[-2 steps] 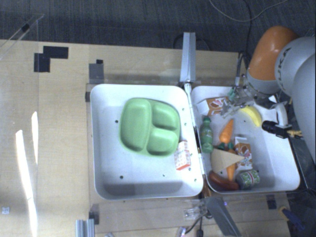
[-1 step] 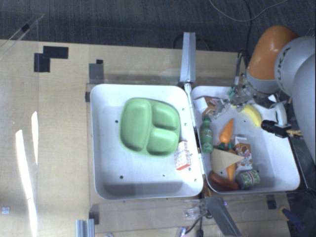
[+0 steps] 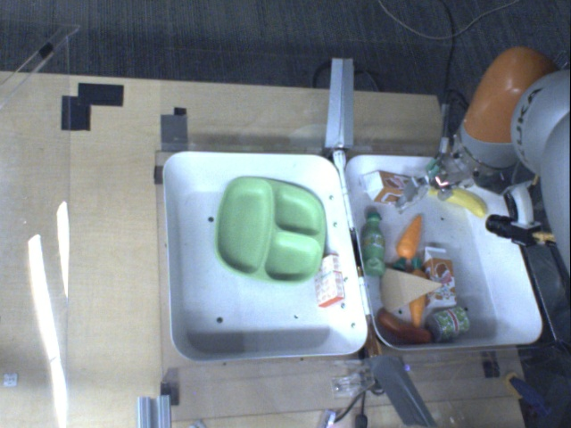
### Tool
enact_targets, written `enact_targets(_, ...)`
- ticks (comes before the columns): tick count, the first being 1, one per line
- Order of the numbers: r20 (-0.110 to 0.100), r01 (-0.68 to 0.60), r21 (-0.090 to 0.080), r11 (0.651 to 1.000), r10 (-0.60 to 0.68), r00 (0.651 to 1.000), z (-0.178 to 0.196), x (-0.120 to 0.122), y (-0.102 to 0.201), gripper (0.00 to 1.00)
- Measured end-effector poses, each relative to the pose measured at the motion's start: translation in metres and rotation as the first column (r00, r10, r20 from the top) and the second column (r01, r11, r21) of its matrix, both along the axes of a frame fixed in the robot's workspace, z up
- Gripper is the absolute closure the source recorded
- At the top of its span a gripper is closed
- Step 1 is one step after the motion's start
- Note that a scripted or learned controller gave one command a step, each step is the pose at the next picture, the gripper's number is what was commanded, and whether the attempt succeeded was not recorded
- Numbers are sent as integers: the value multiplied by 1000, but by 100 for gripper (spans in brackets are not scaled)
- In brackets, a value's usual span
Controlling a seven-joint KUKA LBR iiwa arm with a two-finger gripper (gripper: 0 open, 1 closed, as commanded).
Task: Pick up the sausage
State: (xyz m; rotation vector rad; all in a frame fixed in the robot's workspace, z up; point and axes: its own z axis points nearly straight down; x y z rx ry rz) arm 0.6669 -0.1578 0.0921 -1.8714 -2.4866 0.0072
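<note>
My jaws (image 3: 439, 178) at right bin (image 3: 508, 266) far edge, near banana (image 3: 467, 201); gap state unclear. Sausage (image 3: 403, 328) at near edge, under paper wedge (image 3: 407, 285). Approach step: next, travel toward near edge, descend onto sausage.

Saw a pale wooden counter (image 3: 107, 239) under bright glare streaks at its left. Beyond the counter's far edge lay dark grey carpet (image 3: 223, 16), crossed by a thin looping cable (image 3: 419, 7) up right.
</note>
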Motion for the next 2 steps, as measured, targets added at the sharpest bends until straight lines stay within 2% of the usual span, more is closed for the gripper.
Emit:
enact_targets(1,-16,-6,3,1000,6,1000,7,-3,2,100)
enact_targets(2,-1,-6,-1,1000,6,1000,10,0,1,0)
